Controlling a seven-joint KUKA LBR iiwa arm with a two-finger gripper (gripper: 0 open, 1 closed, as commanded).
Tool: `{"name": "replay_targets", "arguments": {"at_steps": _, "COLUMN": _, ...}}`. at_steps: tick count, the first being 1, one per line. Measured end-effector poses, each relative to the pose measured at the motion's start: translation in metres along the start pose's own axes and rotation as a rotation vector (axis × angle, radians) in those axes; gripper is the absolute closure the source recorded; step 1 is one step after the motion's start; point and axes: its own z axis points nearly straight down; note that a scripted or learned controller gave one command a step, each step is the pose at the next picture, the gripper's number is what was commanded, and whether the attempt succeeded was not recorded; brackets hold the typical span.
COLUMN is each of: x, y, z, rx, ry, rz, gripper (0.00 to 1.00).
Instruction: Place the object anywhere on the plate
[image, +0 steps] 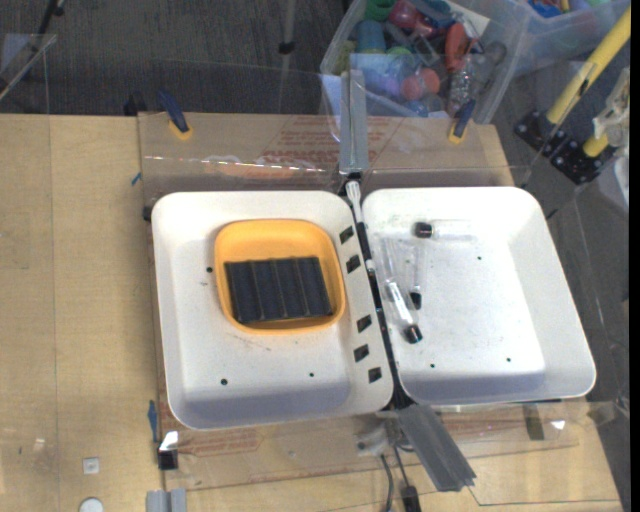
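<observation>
Camera view: the wooden bench (70, 300) takes up the left of the scene, and a clear plastic sheet is fixed over its far part with a small blue and orange clamp (178, 122).

The left bin (190, 390) stands next. An orange plate (275, 232), squarish with rounded corners, lies inside it toward the far right corner, near the wall the two bins share. A dark ridged block (278, 289), rectangular with grooves running from front to back, lies flat on the plate. It covers the middle and the near part of the plate, and orange rim shows on every side of it. The rest of the left bin's floor is white with a few small dark spots.

A row of small black tabs (362, 300) runs along the seam between the two bins.

In the right bin (490, 330), close to its left edge, lie two clear pen-like sticks with black tips (402, 308), almost parallel to the seam. A short clear piece with a black cap (423, 230) lies near the far left corner.

Behind the bins stands a clear tub of coloured items (420, 50), and a yellow and black fixture (580, 80) sits at the far right.

Whether the gripper is spread or pressed together cannot be told, nor can how the block lies relative to it.
</observation>
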Motion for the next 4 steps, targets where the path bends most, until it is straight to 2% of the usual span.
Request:
{"name": "replay_targets", "arguments": {"at_steps": 1, "x": -0.0012, "y": 0.0011, "z": 0.0001, "rx": 0.000, "ry": -0.001, "rz": -0.278, "gripper": 1.00}}
{"name": "replay_targets", "arguments": {"at_steps": 3, "x": -0.0011, "y": 0.0014, "z": 0.0011, "rx": -0.004, "ry": -0.002, "rz": -1.045, "gripper": 1.00}}
{"name": "replay_targets", "arguments": {"at_steps": 4, "x": -0.0009, "y": 0.0014, "z": 0.0016, "rx": -0.007, "ry": -0.002, "rz": -1.349, "gripper": 1.00}}
